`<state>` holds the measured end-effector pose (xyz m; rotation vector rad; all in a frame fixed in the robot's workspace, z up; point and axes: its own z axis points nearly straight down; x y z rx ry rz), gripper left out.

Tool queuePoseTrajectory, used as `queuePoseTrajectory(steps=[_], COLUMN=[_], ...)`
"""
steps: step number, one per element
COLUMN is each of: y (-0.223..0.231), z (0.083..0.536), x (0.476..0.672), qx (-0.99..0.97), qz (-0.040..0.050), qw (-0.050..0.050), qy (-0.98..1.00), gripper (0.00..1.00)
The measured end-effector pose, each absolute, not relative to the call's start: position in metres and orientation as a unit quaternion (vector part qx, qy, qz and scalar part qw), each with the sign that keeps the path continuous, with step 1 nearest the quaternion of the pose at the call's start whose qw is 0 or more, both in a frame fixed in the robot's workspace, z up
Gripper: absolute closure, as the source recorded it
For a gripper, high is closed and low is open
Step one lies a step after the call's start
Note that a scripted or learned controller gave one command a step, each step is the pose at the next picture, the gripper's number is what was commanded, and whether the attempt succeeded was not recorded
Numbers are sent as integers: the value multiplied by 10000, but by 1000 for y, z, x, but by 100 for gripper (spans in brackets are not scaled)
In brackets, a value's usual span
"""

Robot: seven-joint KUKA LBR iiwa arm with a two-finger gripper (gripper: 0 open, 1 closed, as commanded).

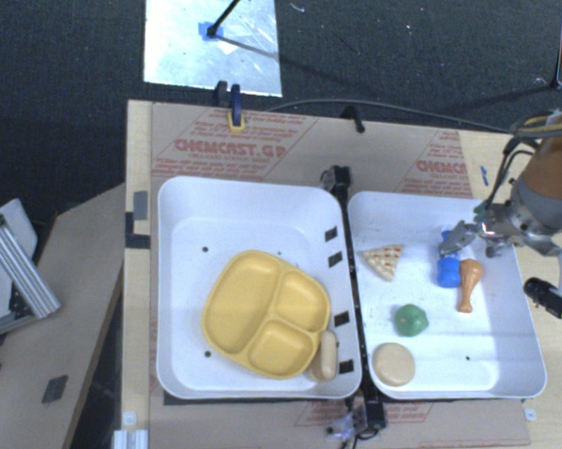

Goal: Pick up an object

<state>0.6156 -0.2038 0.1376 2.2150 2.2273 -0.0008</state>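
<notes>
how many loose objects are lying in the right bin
5: a waffle wedge upper left, a blue block and a drumstick by the gripper, a green ball, a tan disc.

- The left bin (182, 225) held a yellow sectioned plate (265, 312), and a pale tan bread-like piece (326, 354) lay touching the plate's lower right edge.
- The right bin (508, 367) held a wedge-shaped cracker (383, 261), a green round object (410, 319), a beige round bun (394, 364), a blue block (449, 272) and an orange drumstick (468, 282).
- The blue block and the drumstick lay just beside each other near the bin's upper right.
- The arm (552, 181) reached in from the right, its hand (461, 238) just above the blue block.
- Both bins sat side by side on the counter (266, 143).
</notes>
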Motion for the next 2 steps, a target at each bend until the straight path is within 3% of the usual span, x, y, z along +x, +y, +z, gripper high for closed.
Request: queuePoseTrajectory(steps=[1, 2], y=[-203, -204], z=[86, 100], x=[616, 618], qx=[7053, 7045], qz=[-5, 13], qw=[-5, 26], qy=[7089, 7097], gripper=[0, 100])
